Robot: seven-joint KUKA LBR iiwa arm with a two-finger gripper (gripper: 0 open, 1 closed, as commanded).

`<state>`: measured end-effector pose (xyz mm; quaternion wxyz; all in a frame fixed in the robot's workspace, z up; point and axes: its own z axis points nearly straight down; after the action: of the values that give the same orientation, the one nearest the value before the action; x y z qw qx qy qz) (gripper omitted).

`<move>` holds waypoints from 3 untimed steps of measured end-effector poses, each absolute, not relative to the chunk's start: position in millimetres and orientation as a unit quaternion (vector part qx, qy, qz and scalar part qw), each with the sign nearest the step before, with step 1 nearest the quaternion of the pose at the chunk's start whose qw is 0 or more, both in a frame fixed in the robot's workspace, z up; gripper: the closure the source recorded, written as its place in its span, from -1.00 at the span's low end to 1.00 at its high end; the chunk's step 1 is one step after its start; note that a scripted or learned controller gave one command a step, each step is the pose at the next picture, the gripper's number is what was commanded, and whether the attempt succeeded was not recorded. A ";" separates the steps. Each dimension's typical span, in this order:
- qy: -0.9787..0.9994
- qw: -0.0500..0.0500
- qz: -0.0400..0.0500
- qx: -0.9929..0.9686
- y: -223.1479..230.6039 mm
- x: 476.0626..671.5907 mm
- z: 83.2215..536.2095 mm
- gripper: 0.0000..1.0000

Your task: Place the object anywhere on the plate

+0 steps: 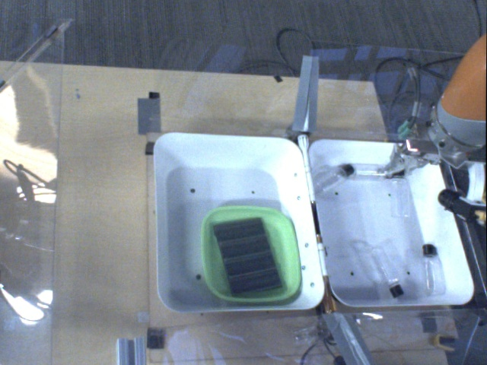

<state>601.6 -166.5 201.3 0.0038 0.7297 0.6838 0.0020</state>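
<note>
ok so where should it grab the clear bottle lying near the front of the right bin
Take the clear bottle across its body, midway along, coming straight down from above. It seems to lie flat on the right bin's floor, slanted, black cap toward the near edge, so closing across the narrow width looks safest.
</note>
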 end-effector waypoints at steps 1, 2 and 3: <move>0.739 0.003 0.002 0.674 -75.6 555.4 231.7 1.00; 0.834 0.002 0.002 0.552 -45.2 497.2 185.0 1.00; 0.902 0.002 0.002 0.431 24.0 489.1 184.7 1.00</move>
<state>489.1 24.0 184.7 0.0023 0.4312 0.9023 0.0021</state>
